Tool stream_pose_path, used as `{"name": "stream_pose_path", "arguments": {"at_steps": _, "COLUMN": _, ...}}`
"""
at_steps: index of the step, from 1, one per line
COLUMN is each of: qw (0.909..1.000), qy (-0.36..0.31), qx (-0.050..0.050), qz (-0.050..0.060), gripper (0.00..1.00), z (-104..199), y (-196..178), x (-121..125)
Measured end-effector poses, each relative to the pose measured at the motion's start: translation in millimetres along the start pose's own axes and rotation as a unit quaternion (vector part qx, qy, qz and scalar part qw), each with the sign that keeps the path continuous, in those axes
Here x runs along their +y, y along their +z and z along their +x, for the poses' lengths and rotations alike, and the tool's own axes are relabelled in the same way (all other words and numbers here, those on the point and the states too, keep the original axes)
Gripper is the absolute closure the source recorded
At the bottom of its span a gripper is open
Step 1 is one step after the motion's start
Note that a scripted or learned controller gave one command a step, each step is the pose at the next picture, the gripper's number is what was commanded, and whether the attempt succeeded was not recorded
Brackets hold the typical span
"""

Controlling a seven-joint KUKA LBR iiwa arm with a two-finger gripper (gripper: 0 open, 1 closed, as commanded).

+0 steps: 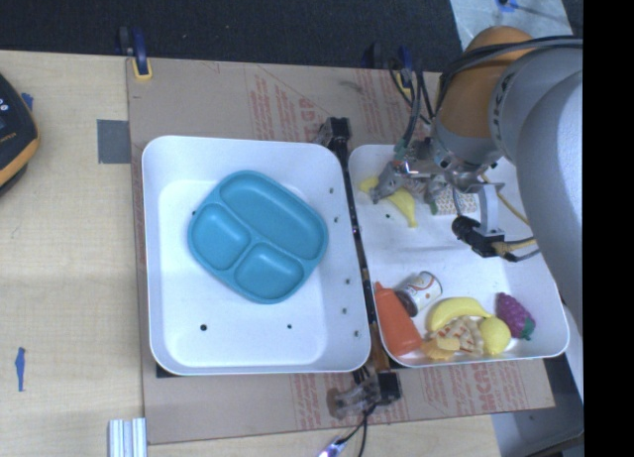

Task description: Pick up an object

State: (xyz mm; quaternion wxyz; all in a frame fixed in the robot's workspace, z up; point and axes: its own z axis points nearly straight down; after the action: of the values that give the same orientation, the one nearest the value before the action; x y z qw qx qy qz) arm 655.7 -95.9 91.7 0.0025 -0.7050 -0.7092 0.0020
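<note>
Banana piece (402,207) in far left corner of right bin (551,291), just beneath gripper (399,181). Cannot tell gripper's state. Blue divided plate (258,235) in left bin (163,247), on brown cardboard (248,98)

Two white bins (158,247) sit on a tan counter (59,277). The left bin holds a sky-blue divided plate (258,235). In the right bin: a yellow banana (458,308), purple grapes (515,314), an orange bottle (396,328), a yellow lemon (493,336). The arm (525,98) is grey with an orange band.
</note>
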Motion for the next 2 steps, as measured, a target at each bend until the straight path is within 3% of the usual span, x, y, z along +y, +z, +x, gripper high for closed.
{"name": "stream_pose_path", "arguments": {"at_steps": 2, "qw": 1.0, "qy": 0.001, "qx": 0.0, "qz": -0.001, "gripper": 0.0, "z": -1.8, "y": -0.3, "x": 0.4}}
